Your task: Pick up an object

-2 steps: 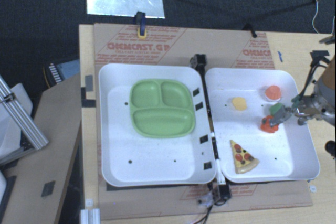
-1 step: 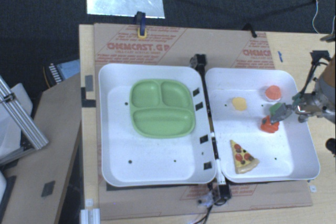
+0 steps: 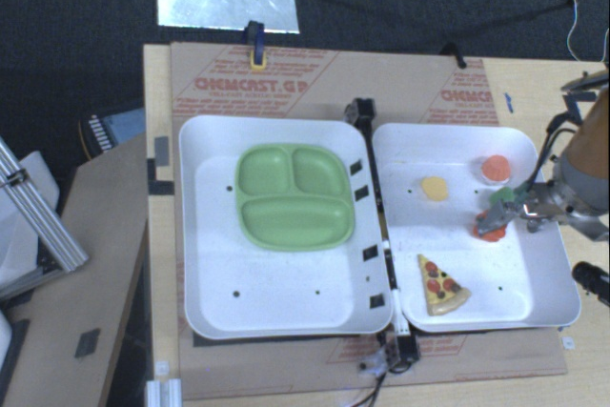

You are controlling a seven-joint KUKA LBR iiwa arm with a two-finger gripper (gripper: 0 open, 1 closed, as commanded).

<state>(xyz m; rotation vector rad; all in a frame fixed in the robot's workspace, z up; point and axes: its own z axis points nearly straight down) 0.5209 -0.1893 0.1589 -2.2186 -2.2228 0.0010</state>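
My gripper (image 3: 498,214) reaches in from the right and sits low in the right bin (image 3: 548,300), near its right wall. A small red object (image 3: 490,233) with a green bit (image 3: 502,198) beside it lies right at the gripper's tip, partly hidden by it. I cannot tell whether they touch. An orange-red disc (image 3: 496,169) lies just above the gripper. A yellow round piece (image 3: 435,189) rests to the gripper's left. A toy pizza slice (image 3: 441,285) lies near the bin's front edge.
The left bin (image 3: 205,300) holds a green divided plate (image 3: 294,196). A black clip-studded ridge (image 3: 372,205) separates the two bins. The arm's grey body (image 3: 583,176) overhangs the right bin's right wall. Cardboard (image 3: 286,81) lies under both bins.
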